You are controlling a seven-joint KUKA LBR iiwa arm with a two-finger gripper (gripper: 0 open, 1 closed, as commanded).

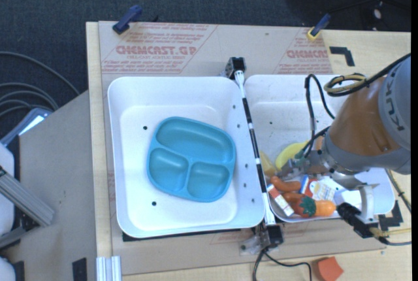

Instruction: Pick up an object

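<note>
Landmark: the right bin (pixel 287 93), on the bench (pixel 163 48) beside the left bin (pixel 124 142).
Objects: small things crowd the right bin's near corner: a yellow banana-like piece (pixel 287 155), orange and red carrot-like pieces (pixel 287 185), a white packet (pixel 321 191).
Arm: its wrist (pixel 356 136) hangs over that same corner, hiding part of the heap.
Pincer: buried under the wrist, so I cannot tell how it stands, nor whether anything is caught.
Risk, clutter: the pieces touch, so a closing grip may pinch two or squeeze one out sideways.
Risk, wall: the heap lies against the right bin's near wall, which could block the descent.
Left bin: holds a blue divided plate (pixel 191 159), well apart from the heap.
</note>
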